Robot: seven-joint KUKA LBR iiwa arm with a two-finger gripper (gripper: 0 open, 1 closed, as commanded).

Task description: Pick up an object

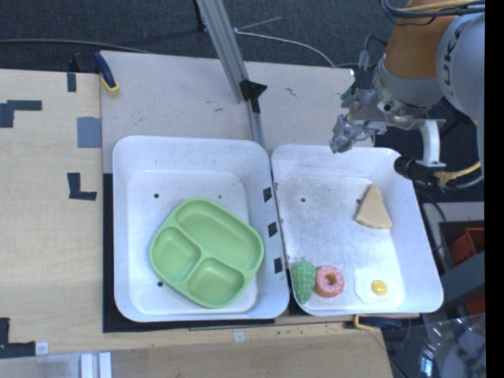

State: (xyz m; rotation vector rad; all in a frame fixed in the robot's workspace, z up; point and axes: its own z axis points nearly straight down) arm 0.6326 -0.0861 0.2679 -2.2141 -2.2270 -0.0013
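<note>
Gripper (pixel 344 142) hangs over the right bin's (pixel 409 235) far edge, finger state unreadable, nothing held; cheese wedge (pixel 373 209) near its right wall, strawberry (pixel 303 280), donut (pixel 328 281), fried egg (pixel 377 287) crowd the near edge, risking a wall-blocked miss; green plate (pixel 206 252) in left bin (pixel 130 211).

A light green divided plate (pixel 206 252) lies in the white left bin (pixel 126 211). In the white right bin (pixel 409 211): a tan wedge (pixel 373 209) at 2 o'clock, and at 6 o'clock a green ridged piece (pixel 303 280), a pink-and-red ring (pixel 328 281) and a white disc with yellow centre (pixel 378 287).
</note>
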